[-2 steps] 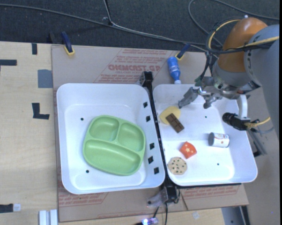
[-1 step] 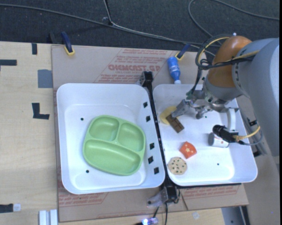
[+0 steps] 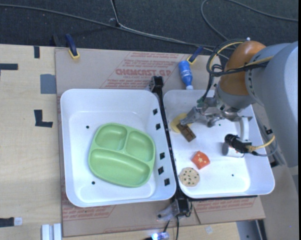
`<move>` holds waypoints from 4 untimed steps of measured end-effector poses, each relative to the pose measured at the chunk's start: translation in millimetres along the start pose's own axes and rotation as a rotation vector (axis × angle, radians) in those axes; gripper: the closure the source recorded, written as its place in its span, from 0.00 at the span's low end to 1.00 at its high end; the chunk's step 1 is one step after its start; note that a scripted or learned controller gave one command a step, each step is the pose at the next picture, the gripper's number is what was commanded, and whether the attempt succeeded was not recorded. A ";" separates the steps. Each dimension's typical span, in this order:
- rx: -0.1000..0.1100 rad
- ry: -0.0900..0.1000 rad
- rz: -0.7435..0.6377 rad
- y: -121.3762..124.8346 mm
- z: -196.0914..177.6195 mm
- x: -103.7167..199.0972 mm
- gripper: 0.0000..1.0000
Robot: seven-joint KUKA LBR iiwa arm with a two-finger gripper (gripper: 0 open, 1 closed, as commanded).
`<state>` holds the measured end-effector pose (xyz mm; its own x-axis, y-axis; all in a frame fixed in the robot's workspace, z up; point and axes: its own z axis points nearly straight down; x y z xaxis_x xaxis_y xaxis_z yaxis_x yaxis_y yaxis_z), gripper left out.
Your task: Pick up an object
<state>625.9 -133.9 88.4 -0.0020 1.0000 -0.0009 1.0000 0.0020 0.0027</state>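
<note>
on the desk [image 3: 20, 134], two shallow white bins are sitting side by side on a sheet of brown cardboard [image 3: 135, 71], touching along a dark divider. inside the left bin [image 3: 75, 104], a green divided plate [image 3: 122, 154] is lying flat, slightly turned, with three compartments facing up; it is taking up most of the bin's floor and nothing is lying in its compartments.

inside the right bin [image 3: 255, 181], several small things are lying apart from one another. a brown block [image 3: 187, 132] is resting near the bin's left wall, overlapping a yellow piece [image 3: 177, 124] that is poking out from under it on the left. nearer the front, an orange-red cube [image 3: 200, 159] is sitting by itself, and just in front of it a round tan cookie with dark spots [image 3: 189, 176] is lying flat close to the front left corner.

the grey arm is reaching in from the right, and the gripper [image 3: 200, 115] is hanging low over the back part of the right bin, just beside the brown block and close above it. whether it is open or closed, or has anything in its grasp, cannot be told from this angle.

beyond the bins, a blue and white bottle [image 3: 186, 74] is lying on the cardboard just behind the right bin.
</note>
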 end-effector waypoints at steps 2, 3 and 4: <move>0.000 0.000 0.000 10.9 -59.1 1.9 1.00; -0.002 0.000 0.000 12.3 -112.4 2.1 1.00; 0.002 0.003 -0.005 0.5 -124.6 61.7 1.00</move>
<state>626.0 -72.1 212.9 -0.0069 1.0000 0.0021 1.0000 0.0069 0.0005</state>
